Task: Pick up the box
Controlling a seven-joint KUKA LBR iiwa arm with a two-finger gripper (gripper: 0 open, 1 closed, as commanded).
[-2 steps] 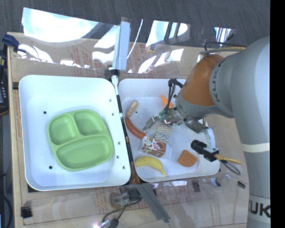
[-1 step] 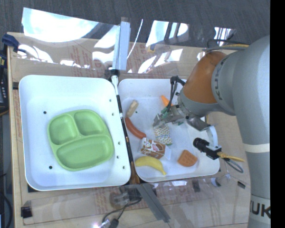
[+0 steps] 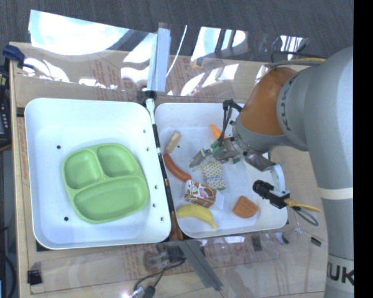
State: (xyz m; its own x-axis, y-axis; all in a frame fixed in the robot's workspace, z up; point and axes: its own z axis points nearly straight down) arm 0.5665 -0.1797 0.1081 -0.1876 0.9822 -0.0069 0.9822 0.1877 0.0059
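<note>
I have the gripper (image 3: 206, 159) low in the right bin (image 3: 193, 113), near its middle, with its fingers spread and nothing between them that I can make out. The box (image 3: 201, 194), brown and white, lies flat toward the bin's front edge, just in front of the fingers and apart from them. A small checkered packet (image 3: 214, 174) sits between box and gripper, almost under the fingertips, so I judge a closing here would catch the packet, not the box. A sausage (image 3: 176, 166) lies by the bin's left wall, a banana (image 3: 197, 214) at the front edge touching the box, an orange wedge (image 3: 245, 207) toward the front right corner. The left bin (image 3: 43, 113) carries a green tray (image 3: 104, 182).
</note>
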